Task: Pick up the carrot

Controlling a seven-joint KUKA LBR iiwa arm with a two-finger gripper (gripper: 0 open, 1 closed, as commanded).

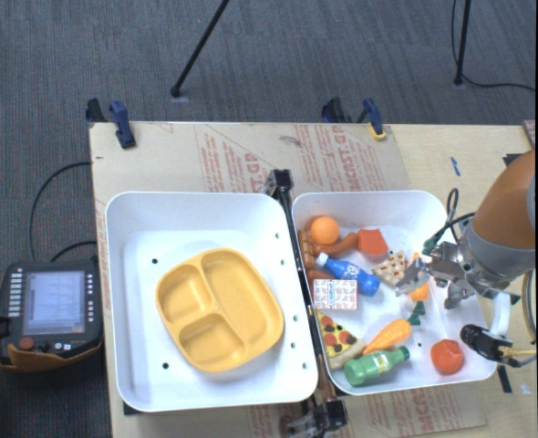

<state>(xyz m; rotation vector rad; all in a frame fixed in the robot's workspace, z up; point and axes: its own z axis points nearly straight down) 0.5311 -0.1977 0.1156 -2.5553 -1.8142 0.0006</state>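
The yellow plate sits in the left bin. Right of it, in the right bin, the carrot lies just above the green bottle. The gripper hovers up and right of the carrot; whether its fingers are open or hold anything, I cannot tell. The approach step seems in hand; next it must come down-left over the carrot.
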